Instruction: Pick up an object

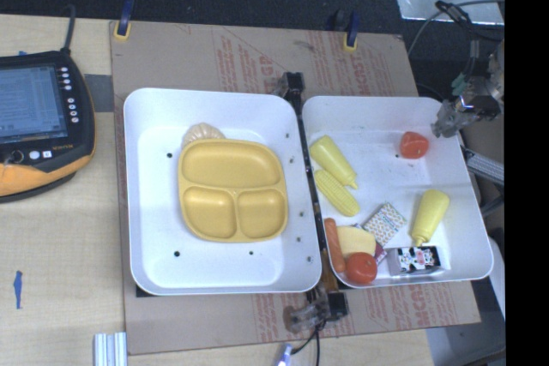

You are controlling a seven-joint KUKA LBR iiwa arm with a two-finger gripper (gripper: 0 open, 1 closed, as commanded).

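Red tomato (413,145) lies just left of gripper (449,121)

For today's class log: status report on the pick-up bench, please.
Hand at right bin's far right edge, holding nothing seen. Nearest: red tomato, untouched. Yellow divided tray in left bin. Nothing blocking.

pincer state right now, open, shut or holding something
Pincer: at the right bin's far right rim, beside the red tomato; nothing is seen in its grasp, and open or shut cannot be told.
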